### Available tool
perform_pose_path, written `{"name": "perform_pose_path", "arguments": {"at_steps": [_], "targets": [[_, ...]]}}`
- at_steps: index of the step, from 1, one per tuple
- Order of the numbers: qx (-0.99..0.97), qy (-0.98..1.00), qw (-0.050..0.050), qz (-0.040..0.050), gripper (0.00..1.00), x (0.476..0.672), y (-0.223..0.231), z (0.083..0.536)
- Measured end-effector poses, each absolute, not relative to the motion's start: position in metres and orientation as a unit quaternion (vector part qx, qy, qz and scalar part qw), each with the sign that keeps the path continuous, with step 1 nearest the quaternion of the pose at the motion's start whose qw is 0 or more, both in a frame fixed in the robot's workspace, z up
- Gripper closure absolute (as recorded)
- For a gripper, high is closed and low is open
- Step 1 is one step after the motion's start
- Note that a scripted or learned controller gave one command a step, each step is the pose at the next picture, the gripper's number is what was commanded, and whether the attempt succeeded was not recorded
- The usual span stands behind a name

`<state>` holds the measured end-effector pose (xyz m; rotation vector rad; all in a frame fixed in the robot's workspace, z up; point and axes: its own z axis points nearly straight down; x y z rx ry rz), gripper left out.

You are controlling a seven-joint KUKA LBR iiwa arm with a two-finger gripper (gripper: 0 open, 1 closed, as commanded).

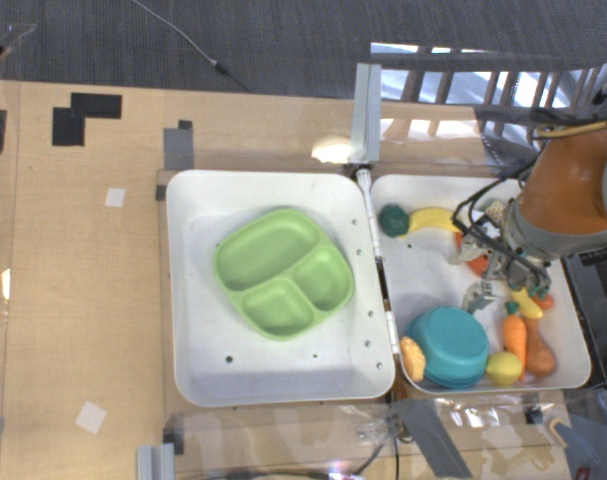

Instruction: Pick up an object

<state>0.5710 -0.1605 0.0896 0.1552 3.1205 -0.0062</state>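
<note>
My gripper (498,286) hangs low over the right bin (423,268), its metal fingers pointing down just above the teal bowl (451,345). A yellow banana (435,220) with a dark green end (392,220) lies at the back of that bin. An orange-red piece (477,262) peeks out beside the wrist. Close by on the right lie a carrot (515,333), a small yellow item (531,304), a lemon (504,368) and a brown piece (539,356). Nothing shows between the fingers.
The left bin (198,368) holds a light green divided plate (281,272). A corn-like yellow piece (412,357) sits at the teal bowl's left edge. The grey arm with its orange band (573,183) covers the right bin's back right corner.
</note>
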Motion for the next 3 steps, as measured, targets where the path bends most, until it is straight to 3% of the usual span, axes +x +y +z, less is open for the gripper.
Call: {"name": "perform_pose_path", "arguments": {"at_steps": [1, 2, 3], "targets": [[0.044, 0.999, 0.008, 0.0007, 0.00, 0.607, -0.089, 0.089], [0.113, 0.994, 0.009, 0.0006, 0.00, 0.570, -0.085, 0.090], [-0.032, 0.999, 0.011, -0.0016, 0.00, 0.508, -0.133, 0.091]]}}
